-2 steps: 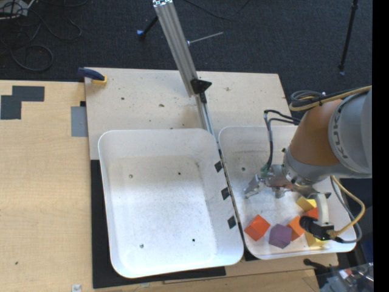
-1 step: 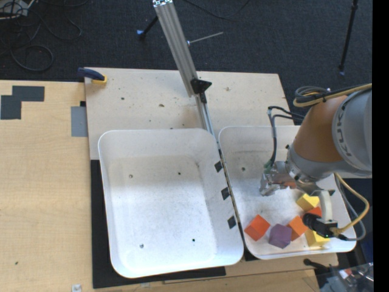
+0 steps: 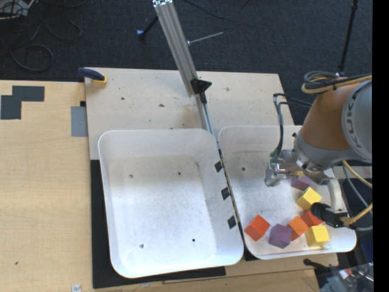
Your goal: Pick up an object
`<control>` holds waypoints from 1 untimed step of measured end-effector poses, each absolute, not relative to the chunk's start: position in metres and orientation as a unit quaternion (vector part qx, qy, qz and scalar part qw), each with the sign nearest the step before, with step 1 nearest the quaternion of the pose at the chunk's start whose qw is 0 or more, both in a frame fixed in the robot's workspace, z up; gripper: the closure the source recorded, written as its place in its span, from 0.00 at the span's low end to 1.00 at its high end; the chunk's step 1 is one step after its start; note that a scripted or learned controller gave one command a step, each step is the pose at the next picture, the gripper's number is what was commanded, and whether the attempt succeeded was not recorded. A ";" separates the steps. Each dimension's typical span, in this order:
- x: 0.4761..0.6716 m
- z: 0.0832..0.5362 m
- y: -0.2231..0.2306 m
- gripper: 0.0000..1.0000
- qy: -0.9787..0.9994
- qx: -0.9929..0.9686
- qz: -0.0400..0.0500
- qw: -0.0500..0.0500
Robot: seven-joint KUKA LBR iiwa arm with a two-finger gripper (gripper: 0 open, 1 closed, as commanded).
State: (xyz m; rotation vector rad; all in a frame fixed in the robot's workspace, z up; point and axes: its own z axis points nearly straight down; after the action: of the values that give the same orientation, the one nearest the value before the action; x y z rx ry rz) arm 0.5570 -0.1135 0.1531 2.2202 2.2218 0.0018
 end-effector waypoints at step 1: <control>0.564 0.208 -0.106 1.00 0.707 0.707 0.001 0.001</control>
State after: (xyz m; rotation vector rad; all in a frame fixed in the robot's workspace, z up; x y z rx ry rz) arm 0.5638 -0.1060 0.2075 2.2187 2.2210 0.0035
